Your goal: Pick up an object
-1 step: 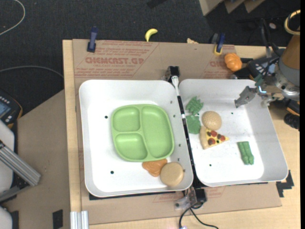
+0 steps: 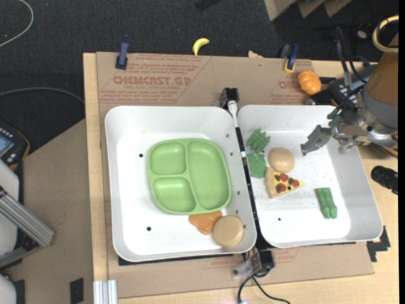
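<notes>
My gripper (image 2: 329, 143) hangs over the back right part of the right bin (image 2: 354, 227), open, with nothing between its fingers. One grey finger (image 2: 312, 142) points down-left toward a tan bun (image 2: 281, 159). In front of the bun lies a pizza slice (image 2: 281, 183). Two green leafy pieces (image 2: 257, 151) sit by the bin's left wall, and a green pickle-like piece (image 2: 326, 202) lies front right. All of these lie apart from the gripper.
The left bin (image 2: 123, 170) holds a green divided plate (image 2: 188, 175), an orange piece (image 2: 204, 222) and a tan round cookie (image 2: 228, 231). On the cardboard behind are an orange toy (image 2: 309, 81), a yellow banana (image 2: 200, 45) and blue clamps (image 2: 122, 52).
</notes>
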Available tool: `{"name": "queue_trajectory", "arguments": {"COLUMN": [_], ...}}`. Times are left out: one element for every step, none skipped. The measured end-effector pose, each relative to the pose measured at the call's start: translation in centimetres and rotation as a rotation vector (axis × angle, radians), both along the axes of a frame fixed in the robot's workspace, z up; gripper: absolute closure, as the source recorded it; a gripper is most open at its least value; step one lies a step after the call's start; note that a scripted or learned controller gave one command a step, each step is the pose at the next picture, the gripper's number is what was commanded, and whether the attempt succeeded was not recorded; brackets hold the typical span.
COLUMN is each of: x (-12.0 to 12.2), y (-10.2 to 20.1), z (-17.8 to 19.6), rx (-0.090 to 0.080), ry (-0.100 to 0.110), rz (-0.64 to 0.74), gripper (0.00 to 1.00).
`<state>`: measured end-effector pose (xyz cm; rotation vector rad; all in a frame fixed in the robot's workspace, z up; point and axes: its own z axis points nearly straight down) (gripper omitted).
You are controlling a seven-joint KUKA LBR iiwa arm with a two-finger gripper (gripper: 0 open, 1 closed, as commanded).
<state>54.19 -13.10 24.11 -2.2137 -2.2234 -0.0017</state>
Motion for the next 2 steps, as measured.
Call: {"name": "queue_trajectory", "arguments": {"x": [-5.2,-4.9], "y": [3.8,3.6], "z": [-16.3,-14.6], "rx": [-0.001,-0.005], "ry": [0.004,-0.005], "rz": [-0.004,-0.006], "gripper": [0.0,1.0]}}
